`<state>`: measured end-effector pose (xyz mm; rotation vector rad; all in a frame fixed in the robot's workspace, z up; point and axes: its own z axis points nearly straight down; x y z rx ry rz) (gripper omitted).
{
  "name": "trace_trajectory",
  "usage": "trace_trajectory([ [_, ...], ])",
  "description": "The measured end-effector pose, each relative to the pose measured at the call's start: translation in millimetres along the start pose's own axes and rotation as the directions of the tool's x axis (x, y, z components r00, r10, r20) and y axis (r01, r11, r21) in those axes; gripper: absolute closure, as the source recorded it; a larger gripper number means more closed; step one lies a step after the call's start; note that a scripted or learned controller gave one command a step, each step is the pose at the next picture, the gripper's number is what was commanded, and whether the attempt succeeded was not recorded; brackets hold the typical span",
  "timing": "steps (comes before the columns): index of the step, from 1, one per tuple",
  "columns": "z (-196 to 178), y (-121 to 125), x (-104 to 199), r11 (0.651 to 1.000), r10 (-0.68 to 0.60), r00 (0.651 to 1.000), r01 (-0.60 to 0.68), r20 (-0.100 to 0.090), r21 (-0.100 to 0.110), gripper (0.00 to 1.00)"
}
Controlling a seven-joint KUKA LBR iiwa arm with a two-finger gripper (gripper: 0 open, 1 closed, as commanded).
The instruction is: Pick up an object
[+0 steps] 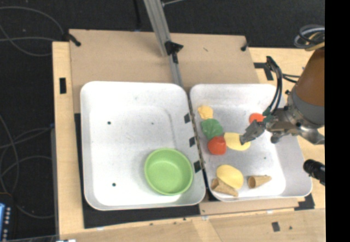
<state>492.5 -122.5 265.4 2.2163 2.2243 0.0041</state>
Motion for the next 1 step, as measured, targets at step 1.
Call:
trace_trajectory([
  [1,0.0,0.0,-0.3,1.000,0.002,1.000,-0.002,0.000,0.000,0.00],
])
